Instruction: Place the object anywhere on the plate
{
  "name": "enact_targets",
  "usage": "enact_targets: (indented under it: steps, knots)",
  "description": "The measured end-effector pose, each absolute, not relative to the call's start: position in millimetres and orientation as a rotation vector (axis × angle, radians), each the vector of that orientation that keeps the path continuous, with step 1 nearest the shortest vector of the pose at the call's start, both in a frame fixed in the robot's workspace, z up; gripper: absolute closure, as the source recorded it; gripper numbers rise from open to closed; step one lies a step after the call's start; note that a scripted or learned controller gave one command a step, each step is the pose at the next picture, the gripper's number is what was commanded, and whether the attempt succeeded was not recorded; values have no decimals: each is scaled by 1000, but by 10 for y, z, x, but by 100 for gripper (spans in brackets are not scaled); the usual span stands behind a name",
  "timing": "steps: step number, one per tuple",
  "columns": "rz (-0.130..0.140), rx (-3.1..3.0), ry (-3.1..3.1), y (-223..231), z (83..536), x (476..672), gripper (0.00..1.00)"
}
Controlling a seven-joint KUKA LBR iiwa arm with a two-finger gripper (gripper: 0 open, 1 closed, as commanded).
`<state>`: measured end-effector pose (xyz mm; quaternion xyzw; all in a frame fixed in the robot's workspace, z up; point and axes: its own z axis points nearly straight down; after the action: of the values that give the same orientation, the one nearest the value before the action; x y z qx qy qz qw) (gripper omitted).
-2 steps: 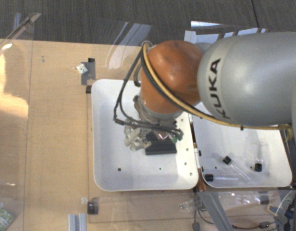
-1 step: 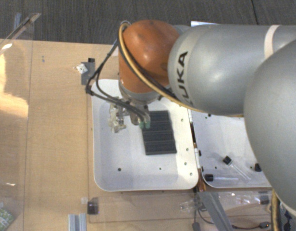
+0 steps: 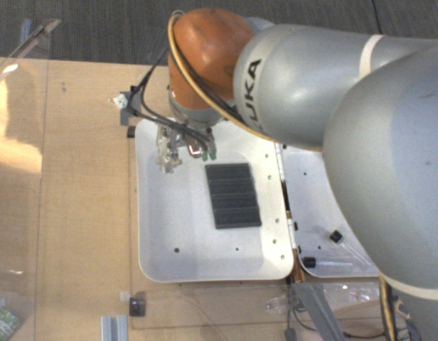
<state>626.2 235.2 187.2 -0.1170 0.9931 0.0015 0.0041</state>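
The plate (image 3: 233, 195) is a dark ribbed rectangle lying flat in the middle of the left white bin (image 3: 158, 247). My gripper (image 3: 185, 150) hangs over the far left part of that bin, just up and left of the plate's far corner, under the orange wrist band (image 3: 205, 48). A small reddish spot shows at the gripper's tip, too small to identify. A small black object (image 3: 335, 236) lies in the right bin (image 3: 315, 190), partly under the arm.
The big grey arm covers most of the right bin and the view's right side. Another small dark piece (image 3: 308, 262) sits at the right bin's near left corner. Bare wooden bench (image 3: 70, 190) stretches left of the bins.
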Motion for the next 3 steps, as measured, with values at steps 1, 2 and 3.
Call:
enact_targets:
  steps: [1,2,3]
  knots:
    - [6,732,3047,2355,1663,6591,100]
    - [6,-495,3093,2362,1828,6419,100]
    - [4,-1376,2811,2363,1924,6697,100]
